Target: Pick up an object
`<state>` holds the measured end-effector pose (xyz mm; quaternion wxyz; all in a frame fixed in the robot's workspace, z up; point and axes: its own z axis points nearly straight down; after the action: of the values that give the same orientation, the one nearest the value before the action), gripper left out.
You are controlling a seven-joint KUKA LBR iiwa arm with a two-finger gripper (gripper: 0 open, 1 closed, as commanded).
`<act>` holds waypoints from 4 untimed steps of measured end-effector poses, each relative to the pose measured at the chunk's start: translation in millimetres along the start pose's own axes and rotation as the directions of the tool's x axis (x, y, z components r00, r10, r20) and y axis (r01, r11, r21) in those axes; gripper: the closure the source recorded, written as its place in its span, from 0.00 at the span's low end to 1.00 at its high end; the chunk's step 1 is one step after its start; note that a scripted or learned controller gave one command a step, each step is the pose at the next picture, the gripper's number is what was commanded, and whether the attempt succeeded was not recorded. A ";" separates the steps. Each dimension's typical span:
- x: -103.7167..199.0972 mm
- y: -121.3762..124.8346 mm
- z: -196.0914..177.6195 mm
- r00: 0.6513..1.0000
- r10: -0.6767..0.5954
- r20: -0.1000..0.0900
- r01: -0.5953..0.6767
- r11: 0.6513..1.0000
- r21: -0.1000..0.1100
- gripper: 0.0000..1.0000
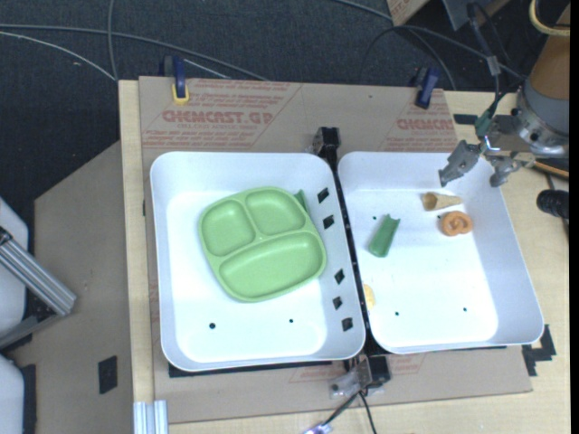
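The right bin holds a green block near its left side, a tan wedge and an orange ring-shaped piece toward the far right. My gripper hangs over the bin's far right corner, just above and right of the tan wedge. Its fingers are spread open with nothing between them. A small yellow bit lies against the right bin's left wall.
A green divided plate fills the middle of the left bin. Black clips run along the divider between the bins. Clamps hold the board at the back, and cables trail behind it.
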<state>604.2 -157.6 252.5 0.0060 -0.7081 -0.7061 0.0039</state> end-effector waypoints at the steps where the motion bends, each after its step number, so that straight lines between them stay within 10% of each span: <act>1: 0.4 2.2 -7.7 1.000 -0.003 0.003 0.003 1.000 -0.013 0.00; 4: 11.0 -13.5 146.2 1.000 -0.003 0.001 0.003 1.000 -0.007 0.00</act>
<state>588.8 -146.2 106.6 0.0032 -0.7070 -0.7072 0.0015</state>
